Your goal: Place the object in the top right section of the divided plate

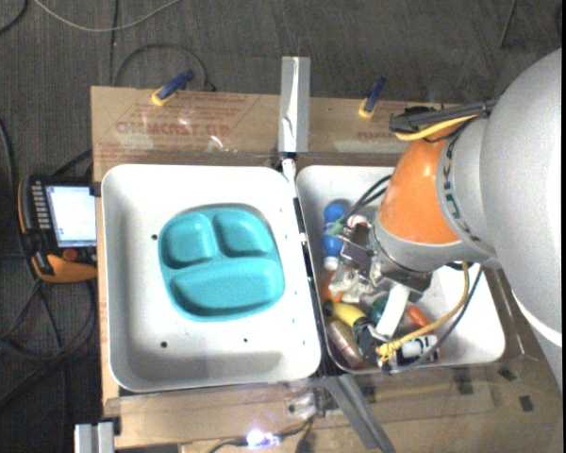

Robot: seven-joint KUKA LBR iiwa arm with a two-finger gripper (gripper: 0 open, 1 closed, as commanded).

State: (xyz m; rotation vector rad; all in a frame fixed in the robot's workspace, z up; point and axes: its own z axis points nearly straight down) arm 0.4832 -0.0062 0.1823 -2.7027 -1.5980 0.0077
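Bench seen from above at a slant, with two shallow white bins set side by side. The left bin (123,253) holds a teal divided plate (224,260) lying flat near its middle, with bare white floor all round it; the widest margin is on the near side, toward the bin's near edge. The plate has two small sections on its far side and one large section on its near side. Its top right section (242,233) has nothing in it, and it lies a short way from the wall the bins share.

The right bin (486,333) is crowded along its left half with a heap of small objects (344,295), blue, orange, red and dark pieces pressed close to the shared wall. I cannot tell which of them is meant for the plate. The arm (453,196), grey with an orange band, reaches in from the right and hangs over this bin, covering much of it. Its gripper (363,276) is down among the clutter; whether its fingers are spread or closed cannot be told, nor whether anything is held.
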